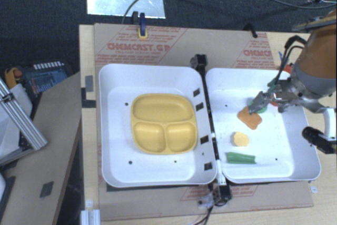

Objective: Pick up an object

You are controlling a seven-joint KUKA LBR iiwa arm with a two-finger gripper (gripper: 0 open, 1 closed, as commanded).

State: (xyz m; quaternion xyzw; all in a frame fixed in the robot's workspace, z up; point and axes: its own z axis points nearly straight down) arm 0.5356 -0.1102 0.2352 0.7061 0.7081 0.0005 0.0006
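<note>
The claw [259,107], its grip state impossible to tell here, hangs at the flat orange toast-shaped piece [249,118] in the right white bin [295,166], and apparently off-centre, so closing might merely nudge it aside.

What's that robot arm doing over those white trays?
The robot arm is reaching into the right bin from the side. Its gripper sits right at an orange piece, as if going for it. A small yellow piece and a green stick lie nearer the front of the same bin. The left bin holds a yellow divided plate.
</note>
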